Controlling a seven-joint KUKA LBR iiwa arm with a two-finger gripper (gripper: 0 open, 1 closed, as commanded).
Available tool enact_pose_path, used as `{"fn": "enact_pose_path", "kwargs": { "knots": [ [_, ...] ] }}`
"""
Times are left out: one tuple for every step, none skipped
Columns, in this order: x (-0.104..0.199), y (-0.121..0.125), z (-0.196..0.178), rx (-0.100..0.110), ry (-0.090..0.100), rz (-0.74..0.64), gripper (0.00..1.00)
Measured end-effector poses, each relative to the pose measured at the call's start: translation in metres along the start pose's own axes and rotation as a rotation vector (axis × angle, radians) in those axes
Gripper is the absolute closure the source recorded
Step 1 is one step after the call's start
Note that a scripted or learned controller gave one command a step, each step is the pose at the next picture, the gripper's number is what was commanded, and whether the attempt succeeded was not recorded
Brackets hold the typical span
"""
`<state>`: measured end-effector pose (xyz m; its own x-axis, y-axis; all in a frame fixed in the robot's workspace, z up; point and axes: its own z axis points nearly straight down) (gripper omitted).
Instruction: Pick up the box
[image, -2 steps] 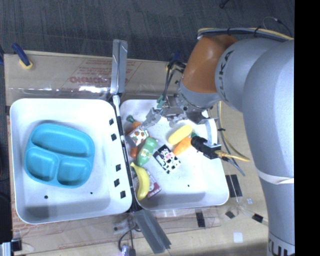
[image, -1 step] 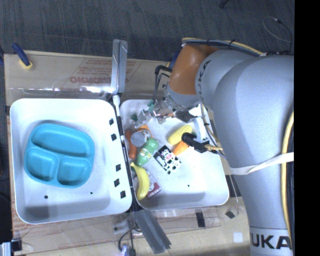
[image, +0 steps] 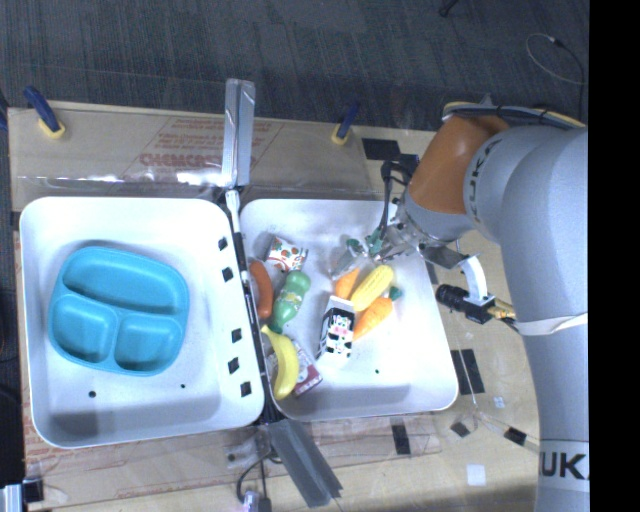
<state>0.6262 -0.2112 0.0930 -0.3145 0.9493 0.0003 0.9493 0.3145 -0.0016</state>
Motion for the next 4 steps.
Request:
{"fn": "enact_pose_path", "kwargs": {
  "knots": [
    [0.075,0.046,0.002,0.020,-0.001,-0.090,0.00],
    [0.079,-0.041,0.001,0.000,0.001,-0.132,0.00],
    [0.041,-0.101,0.001,-0.001,0.001,-0.254,0.00],
    [0.125,-0.090,0.001,-0.002,-0.006,-0.303,0.00]
  ]
}}
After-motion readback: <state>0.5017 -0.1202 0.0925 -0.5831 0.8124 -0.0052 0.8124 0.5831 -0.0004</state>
